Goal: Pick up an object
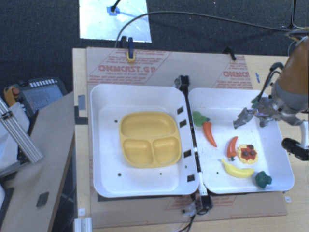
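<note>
White bins (104, 129) on cardboard-covered bench (159, 64), dark carpet (38, 28) beyond. Gripper (253, 116) over right bin, fingers spread wide, holding nothing.

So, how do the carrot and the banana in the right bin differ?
The carrot is orange with a green top; the banana is plain yellow. The carrot lies near the divider, slanting; the banana lies nearer the front edge, almost crosswise. The carrot is straight, the banana curved. Both rest in the right bin.

Two white bins (101, 129) — one yellow tray (147, 138) (three compartments), five toy foods (209, 132).
</note>
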Controlling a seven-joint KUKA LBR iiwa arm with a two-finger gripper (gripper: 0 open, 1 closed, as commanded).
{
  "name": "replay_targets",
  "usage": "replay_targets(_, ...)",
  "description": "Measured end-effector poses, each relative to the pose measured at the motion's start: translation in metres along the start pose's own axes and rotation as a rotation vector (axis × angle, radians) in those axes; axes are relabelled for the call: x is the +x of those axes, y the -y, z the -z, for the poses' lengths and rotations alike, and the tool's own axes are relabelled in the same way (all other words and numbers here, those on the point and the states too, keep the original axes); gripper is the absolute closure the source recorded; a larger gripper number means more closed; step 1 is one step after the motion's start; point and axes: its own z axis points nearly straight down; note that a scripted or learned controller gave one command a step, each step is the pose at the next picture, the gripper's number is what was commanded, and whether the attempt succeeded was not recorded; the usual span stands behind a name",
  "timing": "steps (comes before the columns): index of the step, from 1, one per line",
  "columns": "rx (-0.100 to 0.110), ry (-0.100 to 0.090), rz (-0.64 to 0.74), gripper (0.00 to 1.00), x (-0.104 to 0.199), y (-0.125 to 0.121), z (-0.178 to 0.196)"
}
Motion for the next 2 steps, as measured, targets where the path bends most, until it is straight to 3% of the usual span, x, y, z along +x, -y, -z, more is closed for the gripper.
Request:
replay_targets(1,-0.014,0.003,0.003,0.0,0.0,-0.003,0.008)
replay_targets(2,-0.009,0.001,0.001,0.0,0.001,0.0,-0.055)
